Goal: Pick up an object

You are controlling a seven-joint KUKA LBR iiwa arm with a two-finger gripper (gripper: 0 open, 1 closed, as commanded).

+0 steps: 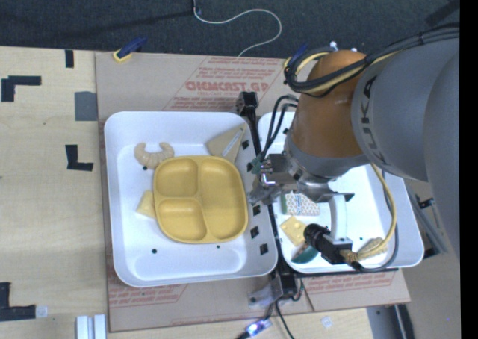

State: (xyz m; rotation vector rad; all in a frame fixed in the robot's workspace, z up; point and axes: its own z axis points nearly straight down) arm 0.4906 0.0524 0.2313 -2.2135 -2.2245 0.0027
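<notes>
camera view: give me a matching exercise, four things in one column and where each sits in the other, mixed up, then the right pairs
Things:
1. yellow divided plate
2. tan curved piece
3. yellow wedge
4. white cable

Places:
A. right bin, below the arm's wrist
B. dark floor beyond the bench
C. middle of the left bin
D. left bin, far-left of the plate

Pairs: 1-C, 2-D, 3-A, 4-B

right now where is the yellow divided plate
The yellow divided plate lies in the left bin, toward its right side, just below a tan curved piece and left of the arm.
</notes>
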